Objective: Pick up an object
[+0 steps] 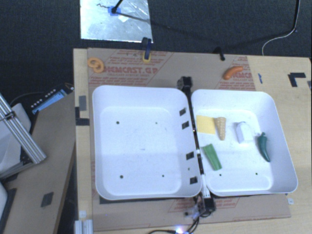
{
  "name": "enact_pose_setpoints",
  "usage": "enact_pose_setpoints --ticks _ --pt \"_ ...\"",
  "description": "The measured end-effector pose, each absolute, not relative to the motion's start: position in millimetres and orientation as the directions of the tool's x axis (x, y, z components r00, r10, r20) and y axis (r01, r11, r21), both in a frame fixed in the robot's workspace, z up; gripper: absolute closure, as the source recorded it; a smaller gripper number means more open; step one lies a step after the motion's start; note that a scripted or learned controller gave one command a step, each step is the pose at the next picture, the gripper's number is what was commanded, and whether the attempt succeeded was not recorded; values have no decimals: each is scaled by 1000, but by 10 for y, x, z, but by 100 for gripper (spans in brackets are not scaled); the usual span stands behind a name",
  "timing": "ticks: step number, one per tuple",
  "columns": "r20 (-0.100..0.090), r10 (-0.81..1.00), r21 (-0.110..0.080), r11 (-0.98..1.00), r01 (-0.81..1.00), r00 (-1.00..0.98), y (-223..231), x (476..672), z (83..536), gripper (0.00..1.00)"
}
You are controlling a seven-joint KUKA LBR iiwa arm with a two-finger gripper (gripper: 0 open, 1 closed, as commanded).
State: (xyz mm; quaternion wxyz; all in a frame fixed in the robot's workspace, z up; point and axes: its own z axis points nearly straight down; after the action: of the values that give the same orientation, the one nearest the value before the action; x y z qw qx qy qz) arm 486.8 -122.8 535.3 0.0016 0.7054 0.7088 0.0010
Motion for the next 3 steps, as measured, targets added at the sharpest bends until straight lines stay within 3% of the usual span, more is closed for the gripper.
enact_pose_setpoints --ticks 1,3 --pt "-4 1000 4 -5 1000 5 -1992 4902 5351 100" --pt "-1 1000 3 5 1000 -5 -1694 4868 5353 100"
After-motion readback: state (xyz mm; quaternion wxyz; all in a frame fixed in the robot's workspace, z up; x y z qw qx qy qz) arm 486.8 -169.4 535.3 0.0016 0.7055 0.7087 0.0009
